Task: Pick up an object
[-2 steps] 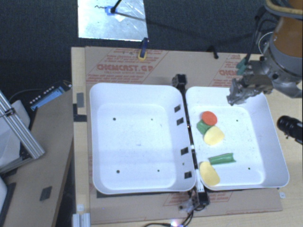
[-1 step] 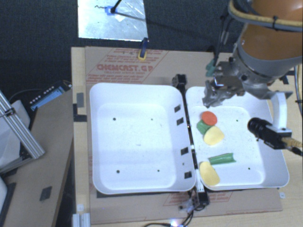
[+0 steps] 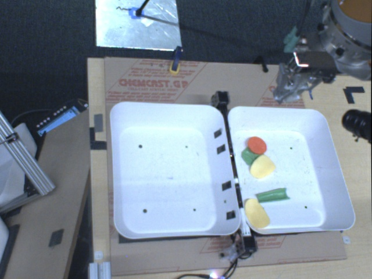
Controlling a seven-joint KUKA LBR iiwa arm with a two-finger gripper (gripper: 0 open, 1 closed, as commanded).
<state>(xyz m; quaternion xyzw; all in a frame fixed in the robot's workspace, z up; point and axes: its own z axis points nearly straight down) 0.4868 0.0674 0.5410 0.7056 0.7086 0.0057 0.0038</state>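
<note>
Right white plastic bin (image 3: 325, 156) holds five pieces along its left side: round orange-red piece (image 3: 256, 145), small green piece (image 3: 249, 156) touching it, yellow oval (image 3: 263, 167), green bar (image 3: 272, 195), yellow lump (image 3: 257, 213). Metal two-finger gripper (image 3: 289, 90) hangs above bin's far rim, nothing seen in it. Left white bin (image 3: 163, 167) alongside.

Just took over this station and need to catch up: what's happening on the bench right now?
The arm's gripper hangs above the far edge of the right bin, over the cardboard, with nothing seen between its fingers. The right bin has an orange round piece, a small green piece touching it, a yellow piece, a long green piece and another yellow piece near the front. All lie toward the divider. Nothing has been picked yet.
</note>
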